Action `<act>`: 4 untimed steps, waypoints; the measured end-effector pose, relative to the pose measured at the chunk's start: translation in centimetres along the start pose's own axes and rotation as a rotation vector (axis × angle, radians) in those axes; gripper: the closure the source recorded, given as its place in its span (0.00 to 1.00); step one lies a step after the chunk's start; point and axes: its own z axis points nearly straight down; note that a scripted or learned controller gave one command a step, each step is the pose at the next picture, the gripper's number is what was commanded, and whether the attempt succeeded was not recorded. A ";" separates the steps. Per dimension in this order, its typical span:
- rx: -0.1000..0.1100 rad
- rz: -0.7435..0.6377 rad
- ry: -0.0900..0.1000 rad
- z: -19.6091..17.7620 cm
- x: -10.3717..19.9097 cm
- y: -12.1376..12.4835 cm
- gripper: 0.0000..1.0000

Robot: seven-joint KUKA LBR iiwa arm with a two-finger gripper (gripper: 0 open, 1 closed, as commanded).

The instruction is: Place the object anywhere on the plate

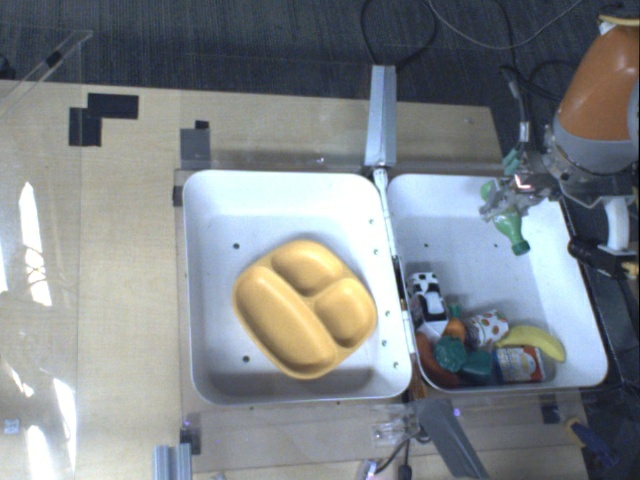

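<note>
A yellow plate (305, 306) with three compartments lies tilted in the left white bin (215, 268). My gripper (507, 211) hangs over the upper part of the right white bin (565, 298), well to the right of the plate. A small green object (516, 236) sticks out downward from between its fingers, and the gripper is shut on it. The arm's orange band (600, 88) is at the right edge.
A pile of toys sits at the front of the right bin: a black-and-white cow (428, 295), a banana (533, 341), a carrot (455, 326), a can (518, 365) and teal and red pieces. A metal divider post (381, 118) stands between the bins.
</note>
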 end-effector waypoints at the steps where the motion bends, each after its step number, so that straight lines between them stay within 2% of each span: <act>1: 0.001 0.139 0.002 -1.0 9.8 5.8 1.00; 2: 0.002 0.114 0.001 4.6 10.0 5.3 1.00; 3: 0.002 0.114 0.001 4.6 10.0 5.3 0.00; 4: 0.003 0.060 0.002 4.5 16.7 -7.7 0.00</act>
